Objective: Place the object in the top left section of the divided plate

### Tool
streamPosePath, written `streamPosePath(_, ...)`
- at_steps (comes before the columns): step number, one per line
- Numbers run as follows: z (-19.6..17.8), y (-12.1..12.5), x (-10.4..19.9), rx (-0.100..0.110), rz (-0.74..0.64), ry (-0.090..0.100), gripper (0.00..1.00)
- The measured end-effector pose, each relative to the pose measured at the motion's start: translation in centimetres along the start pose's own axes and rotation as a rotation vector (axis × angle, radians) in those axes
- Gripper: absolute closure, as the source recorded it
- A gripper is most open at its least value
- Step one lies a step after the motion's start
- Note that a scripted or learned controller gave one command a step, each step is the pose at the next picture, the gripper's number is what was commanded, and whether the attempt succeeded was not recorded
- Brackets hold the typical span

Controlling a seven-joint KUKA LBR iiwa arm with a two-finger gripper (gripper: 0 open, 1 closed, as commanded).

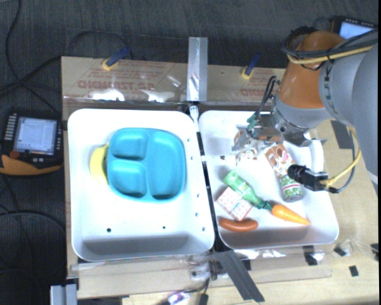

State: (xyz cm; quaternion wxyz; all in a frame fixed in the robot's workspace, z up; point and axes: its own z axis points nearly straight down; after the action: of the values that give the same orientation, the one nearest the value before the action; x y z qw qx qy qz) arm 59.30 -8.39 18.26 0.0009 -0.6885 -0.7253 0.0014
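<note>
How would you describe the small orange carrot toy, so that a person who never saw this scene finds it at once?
Start at the right white bin, the one under the grey arm. Go to its lower right corner: the orange carrot toy lies there on its side, pointed tip towards the corner. The red sausage toy to its left is rounded at both ends, and the green bottle toy is not orange.

Bench (pixel 349 234) bears two white bins (pixel 140 240) side by side.
</note>
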Motion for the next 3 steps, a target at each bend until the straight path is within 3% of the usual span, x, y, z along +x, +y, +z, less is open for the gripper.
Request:
streamPosePath(1,-7.3,-9.5,-0.8,0.001,-0.120,0.000,1.00)
streamPosePath(2,-4.7,-11.3,-6.3,0.000,-0.378,0.000,1.00)
streamPosePath(3,7.5,-11.4,-7.9,0.000,-0.246,0.003,1.00)
